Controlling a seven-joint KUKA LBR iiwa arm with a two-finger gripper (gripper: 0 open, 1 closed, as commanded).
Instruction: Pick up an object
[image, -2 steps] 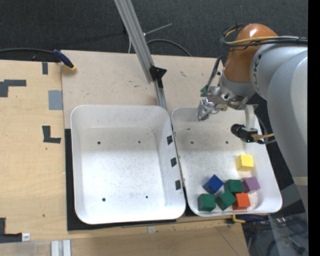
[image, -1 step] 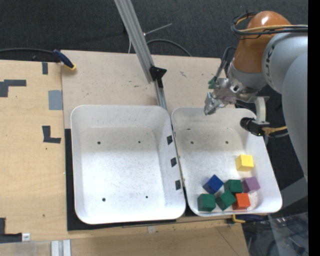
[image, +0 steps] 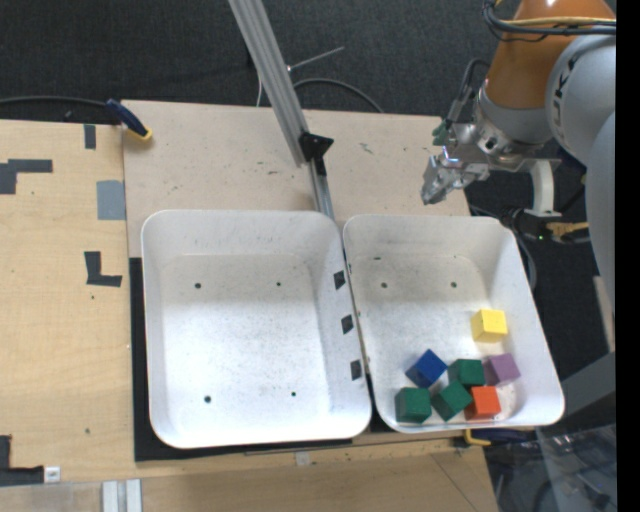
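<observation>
My arm (image: 560, 70) reaches in from the right, grey casing with the orange band above my wrist. My gripper (image: 438, 186) hangs below the wrist, tipped down and to the left. Nothing sits between my jaws; cables run along my wrist just above them.

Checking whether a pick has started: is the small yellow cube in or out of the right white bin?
In. The small yellow cube rests on the right white bin's floor, apart from the other blocks.
</observation>
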